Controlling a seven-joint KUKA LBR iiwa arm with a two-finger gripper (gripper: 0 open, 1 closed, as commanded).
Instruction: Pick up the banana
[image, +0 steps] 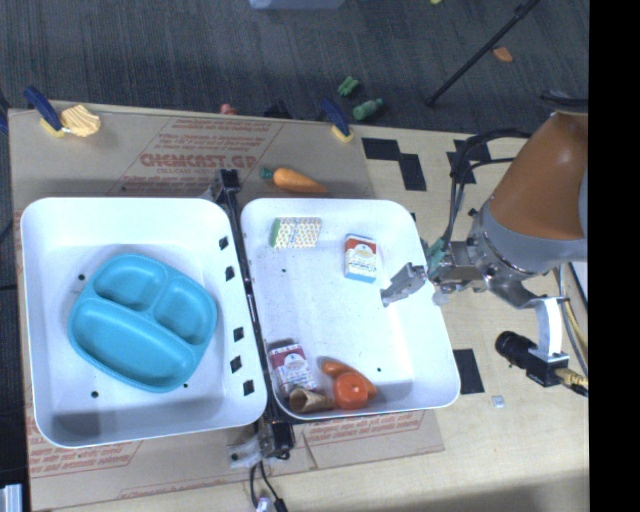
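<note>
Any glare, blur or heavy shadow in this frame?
Camera view: even, soft lighting; the two shallow white bins look bright without hiding contents; the blue divided plastic tray casts a faint shadow; the two-finger gripper looks slightly soft; small print on packets is unreadable.

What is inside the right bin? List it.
Speckled box, red-white carton, red packet, orange fruit, and a brown item whose upper part the packet covers.

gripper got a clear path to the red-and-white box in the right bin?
Likely yes: the gripper hangs over the edge of the right bin, just right of the red-and-white box, with bare bin floor between them.
</note>
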